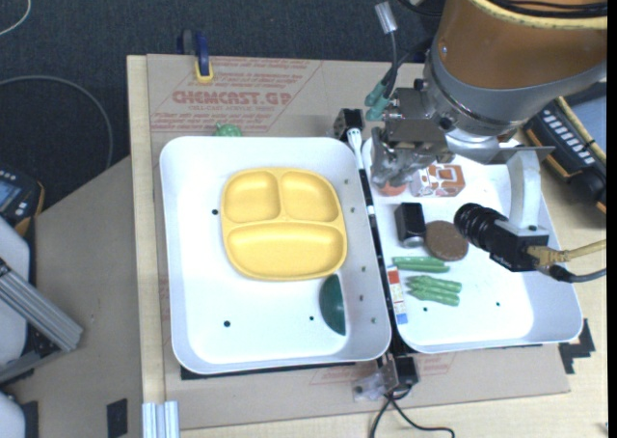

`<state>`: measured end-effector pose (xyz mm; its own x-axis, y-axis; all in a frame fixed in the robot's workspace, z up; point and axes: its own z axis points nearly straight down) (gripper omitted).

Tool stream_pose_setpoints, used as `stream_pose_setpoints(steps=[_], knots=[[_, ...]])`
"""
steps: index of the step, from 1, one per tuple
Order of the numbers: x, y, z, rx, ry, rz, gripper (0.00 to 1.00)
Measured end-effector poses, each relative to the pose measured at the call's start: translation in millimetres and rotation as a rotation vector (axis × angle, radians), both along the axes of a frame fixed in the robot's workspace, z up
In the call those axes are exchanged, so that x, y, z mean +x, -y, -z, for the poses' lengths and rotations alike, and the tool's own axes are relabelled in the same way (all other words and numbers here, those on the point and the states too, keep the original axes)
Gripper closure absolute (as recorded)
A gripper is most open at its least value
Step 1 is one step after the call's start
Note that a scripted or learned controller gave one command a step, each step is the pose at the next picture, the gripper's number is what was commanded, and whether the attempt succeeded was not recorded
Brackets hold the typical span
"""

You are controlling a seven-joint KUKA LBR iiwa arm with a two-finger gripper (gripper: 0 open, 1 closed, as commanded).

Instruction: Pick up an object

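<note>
At upper centre-right of the frame, the gripper (390,176), its opening impossible to tell, hangs over the right white bin (540,320), near a small orange-and-white packet (442,178), judged light, flat and slippery, best pinched across its edges.

Grey arm (482,103), orange band, metal pincer (397,171).

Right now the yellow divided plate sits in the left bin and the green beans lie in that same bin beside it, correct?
Not quite. The yellow divided plate does sit in the left bin, but the green beans lie in the right bin, below the brown disc. The camera view shows this.
</note>
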<state>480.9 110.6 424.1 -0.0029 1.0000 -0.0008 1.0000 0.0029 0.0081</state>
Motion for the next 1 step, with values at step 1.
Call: stream_pose_setpoints(steps=[1], knots=[[0.5, -0.6, -10.1, 0.0, 0.002, -0.001, 1.0]])
